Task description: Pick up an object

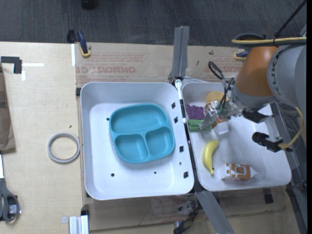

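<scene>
Faint reddish print runs along the cardboard sheet (112, 62) behind the bins, mirrored and unreadable.

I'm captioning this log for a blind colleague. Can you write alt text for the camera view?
A grey robot arm reaches from the right into the right bin, its gripper low over purple grapes and a green item. A banana and a small carton lie nearer the front. The left bin holds a blue divided plate.
</scene>
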Controlling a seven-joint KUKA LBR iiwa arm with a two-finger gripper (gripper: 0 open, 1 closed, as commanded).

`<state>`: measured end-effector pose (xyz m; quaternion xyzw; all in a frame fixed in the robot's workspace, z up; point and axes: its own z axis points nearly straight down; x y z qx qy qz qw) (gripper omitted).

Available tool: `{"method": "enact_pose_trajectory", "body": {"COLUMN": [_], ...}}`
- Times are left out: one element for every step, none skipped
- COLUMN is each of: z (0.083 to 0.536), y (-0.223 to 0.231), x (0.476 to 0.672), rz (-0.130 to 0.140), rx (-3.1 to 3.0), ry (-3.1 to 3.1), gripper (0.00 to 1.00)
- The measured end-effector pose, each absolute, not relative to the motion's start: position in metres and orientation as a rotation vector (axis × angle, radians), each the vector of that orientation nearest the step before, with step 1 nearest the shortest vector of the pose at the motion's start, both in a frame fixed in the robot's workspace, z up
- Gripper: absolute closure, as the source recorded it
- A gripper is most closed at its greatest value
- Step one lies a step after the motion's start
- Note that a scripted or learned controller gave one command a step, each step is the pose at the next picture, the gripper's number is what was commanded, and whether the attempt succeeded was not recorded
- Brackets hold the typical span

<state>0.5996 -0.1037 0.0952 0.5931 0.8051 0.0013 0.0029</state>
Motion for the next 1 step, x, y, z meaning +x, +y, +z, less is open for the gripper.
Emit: {"method": "enact_pose_trajectory", "body": {"z": [0.1079], "y": [-0.1070], "x": [0.6012], "rz": [0.005], "rx": [1.861], "ry": [2.515], "gripper": [1.00]}}
